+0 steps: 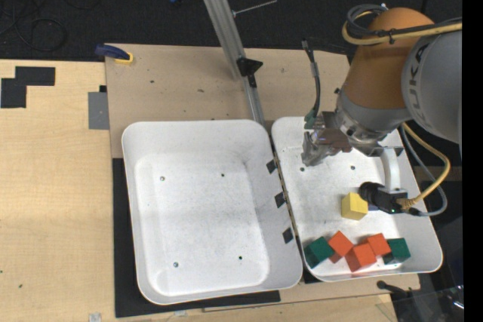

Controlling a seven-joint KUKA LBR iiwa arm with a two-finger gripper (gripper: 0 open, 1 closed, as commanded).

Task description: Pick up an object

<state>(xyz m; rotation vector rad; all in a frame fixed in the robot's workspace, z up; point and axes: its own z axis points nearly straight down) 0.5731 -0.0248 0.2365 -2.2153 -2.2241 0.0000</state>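
yellow block (354,206) | R bin (317,200) | near, below-right of fingers (315,152)

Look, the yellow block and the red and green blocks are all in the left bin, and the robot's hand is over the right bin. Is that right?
Not quite. The camera view shows the yellow block, the red blocks and the green blocks lying in the right bin, not the left bin. The gripper is over the right bin, as you said.

A: What colours are the blocks?

B: One yellow block (354,206); nearby, two orange-red blocks (361,256) and two dark green blocks (318,249).

A: And the bins?

B: Both white: the left bin (198,281) faintly speckled grey, the right bin (317,192) plain. The bench (53,185) is pale wood. The arm (392,64) is grey with an orange band.
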